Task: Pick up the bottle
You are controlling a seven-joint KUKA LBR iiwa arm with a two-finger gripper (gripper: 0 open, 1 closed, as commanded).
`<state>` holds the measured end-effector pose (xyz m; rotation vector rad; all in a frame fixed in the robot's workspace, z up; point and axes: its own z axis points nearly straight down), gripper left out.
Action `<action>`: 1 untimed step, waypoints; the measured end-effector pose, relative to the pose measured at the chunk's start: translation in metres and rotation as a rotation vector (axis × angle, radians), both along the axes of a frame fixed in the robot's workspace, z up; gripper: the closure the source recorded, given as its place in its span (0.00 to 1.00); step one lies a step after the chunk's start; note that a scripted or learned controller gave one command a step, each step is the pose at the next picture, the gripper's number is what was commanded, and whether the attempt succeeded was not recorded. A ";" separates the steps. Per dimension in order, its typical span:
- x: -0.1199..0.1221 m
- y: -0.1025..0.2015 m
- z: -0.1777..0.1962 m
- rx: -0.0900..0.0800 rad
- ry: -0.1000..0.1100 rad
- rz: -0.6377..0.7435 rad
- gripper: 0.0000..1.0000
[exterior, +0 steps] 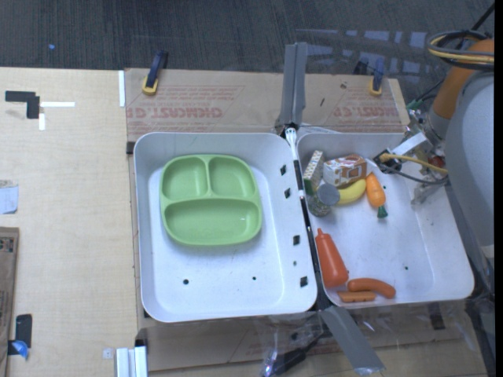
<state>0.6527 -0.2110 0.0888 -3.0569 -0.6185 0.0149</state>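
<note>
Orange-red sausages (371,288) lie along the near edge of the right bin (440,265), close to its near-left corner and just beside the broad end of the bottle (331,261). Target: the red bottle lies on its side against the bin's left wall, narrow end pointing toward the far edge. Beyond it, toward the far-left corner, sit a grey can (321,200), a banana (352,192), a carrot (376,192) and a small carton (346,169), clustered and partly touching. The gripper (423,181) hangs near the far-right corner, well apart from the bottle; whether it is open or closed cannot be determined. Recommended approach: travel over the bare middle of the bin floor, set the grip axis across the bottle's body rather than along it, and descend at mid-length. Expect little clearance on the wall side. A grasp too near the broad end risks catching the sausages.
</note>
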 end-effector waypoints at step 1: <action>-0.091 -0.002 0.008 -0.007 -0.020 -0.015 0.00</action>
